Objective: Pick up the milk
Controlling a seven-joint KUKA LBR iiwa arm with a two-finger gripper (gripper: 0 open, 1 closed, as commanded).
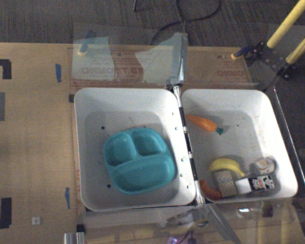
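Down at the near edge of the right-hand shallow white plastic bin [244, 113], there's a tight little cluster of things. The small white milk carton with black cow patches [262, 183] is lying on its side in the bin's near right corner, close against the front wall. Just left of it is a beige speckled box-shaped item [224, 183], touching or very nearly touching the carton, and left again a reddish-orange rounded piece [210, 189] is tucked into the near left corner; it's too blurred to name for sure. Just behind the carton is a small grey can-like object [263, 165], tilted, with a yellow plastic banana [226, 165] beside it on the left. Further back, well apart from that cluster, an orange toy carrot with a green tip [203, 123] lies near the wall between the two bins. Across in the left-hand white bin [86, 116], a teal three-compartment plate [138, 160] sits alone, right way up. Beyond both bins, on the wooden bench [30, 136], stand clear plastic panels [122, 60], and a black cable [195, 4] loops on the dark floor.
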